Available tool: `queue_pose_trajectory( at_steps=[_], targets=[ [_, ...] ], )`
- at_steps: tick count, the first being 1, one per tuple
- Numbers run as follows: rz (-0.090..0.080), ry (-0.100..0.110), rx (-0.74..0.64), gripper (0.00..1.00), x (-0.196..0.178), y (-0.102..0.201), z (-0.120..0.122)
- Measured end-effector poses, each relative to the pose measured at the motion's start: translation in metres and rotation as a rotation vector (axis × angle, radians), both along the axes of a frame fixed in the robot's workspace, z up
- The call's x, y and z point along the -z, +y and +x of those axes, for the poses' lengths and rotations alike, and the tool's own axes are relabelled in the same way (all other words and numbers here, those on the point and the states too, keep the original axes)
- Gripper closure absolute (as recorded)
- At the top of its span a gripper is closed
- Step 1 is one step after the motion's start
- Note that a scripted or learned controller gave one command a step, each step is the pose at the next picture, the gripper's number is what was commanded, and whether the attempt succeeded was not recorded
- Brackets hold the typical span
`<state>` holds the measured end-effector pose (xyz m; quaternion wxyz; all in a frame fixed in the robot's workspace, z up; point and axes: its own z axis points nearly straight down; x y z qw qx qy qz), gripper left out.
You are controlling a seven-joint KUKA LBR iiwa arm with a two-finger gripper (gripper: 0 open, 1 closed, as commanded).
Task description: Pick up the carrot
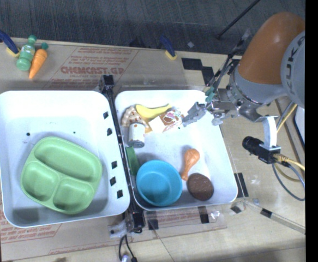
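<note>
My left bin (6, 146) holds a green divided plate (61, 173) with bare floor round it toward the walls. My right bin (224, 146) is crowded: blue bowl (159, 183), brown ball (201, 186), banana (150, 111), with open floor under its right wall. My gripper (194, 113) hovers over the upper right part; whether it is wide or narrow I cannot tell. The carrot (37, 62) lies outside both bins, on the bench's far left corner

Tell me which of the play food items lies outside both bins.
The carrot, orange, lies on the cardboard beyond the left bin, next to a green bottle. The banana, chicken drumstick and brown cookie are in the right bin.
</note>
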<state>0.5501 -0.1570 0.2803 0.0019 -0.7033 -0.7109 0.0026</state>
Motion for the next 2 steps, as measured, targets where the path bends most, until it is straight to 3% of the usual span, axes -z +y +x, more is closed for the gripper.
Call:
queue_pose_trajectory(
  at_steps=[1,2],
  targets=[
    [0.003,0.013,0.091,0.00,0.176,-0.040,-0.021],
    [0.000,0.008,0.080,1.00,0.161,-0.040,-0.017]
  ],
)
